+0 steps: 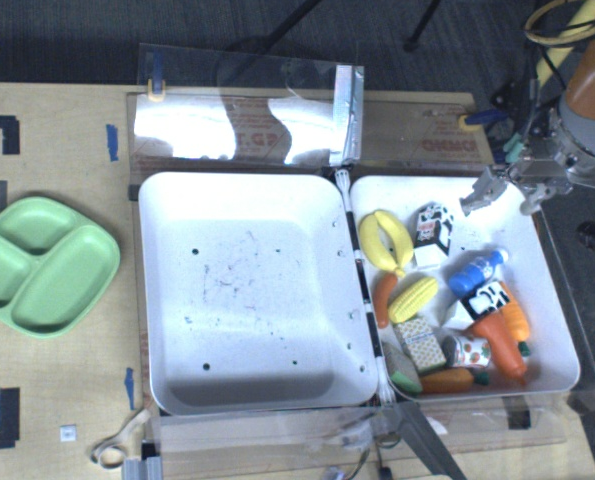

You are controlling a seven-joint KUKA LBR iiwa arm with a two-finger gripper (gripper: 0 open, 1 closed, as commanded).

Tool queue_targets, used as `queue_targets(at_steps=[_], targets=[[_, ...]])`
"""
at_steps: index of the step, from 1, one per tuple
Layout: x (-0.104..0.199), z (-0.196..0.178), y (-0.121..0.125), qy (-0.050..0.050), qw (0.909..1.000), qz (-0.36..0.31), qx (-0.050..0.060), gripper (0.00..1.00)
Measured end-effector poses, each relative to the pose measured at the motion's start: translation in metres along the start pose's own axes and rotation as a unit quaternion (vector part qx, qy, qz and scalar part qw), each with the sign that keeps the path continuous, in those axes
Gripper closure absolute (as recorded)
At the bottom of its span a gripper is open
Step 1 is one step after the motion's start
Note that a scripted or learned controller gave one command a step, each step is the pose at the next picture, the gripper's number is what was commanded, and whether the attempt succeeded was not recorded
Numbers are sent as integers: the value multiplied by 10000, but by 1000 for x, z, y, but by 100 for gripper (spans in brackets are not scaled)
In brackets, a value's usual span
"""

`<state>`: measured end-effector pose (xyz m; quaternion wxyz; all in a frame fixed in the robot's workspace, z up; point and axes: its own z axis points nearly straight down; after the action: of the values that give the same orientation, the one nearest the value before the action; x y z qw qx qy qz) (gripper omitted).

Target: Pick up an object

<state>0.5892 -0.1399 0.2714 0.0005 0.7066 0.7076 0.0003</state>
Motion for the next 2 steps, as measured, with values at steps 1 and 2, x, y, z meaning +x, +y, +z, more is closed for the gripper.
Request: queue_targets(at_steps=[1,2], targets=[[-4,86,-54,9,9931,1171,15,0],[38,97,-50,8,9946,1035,13,0]])
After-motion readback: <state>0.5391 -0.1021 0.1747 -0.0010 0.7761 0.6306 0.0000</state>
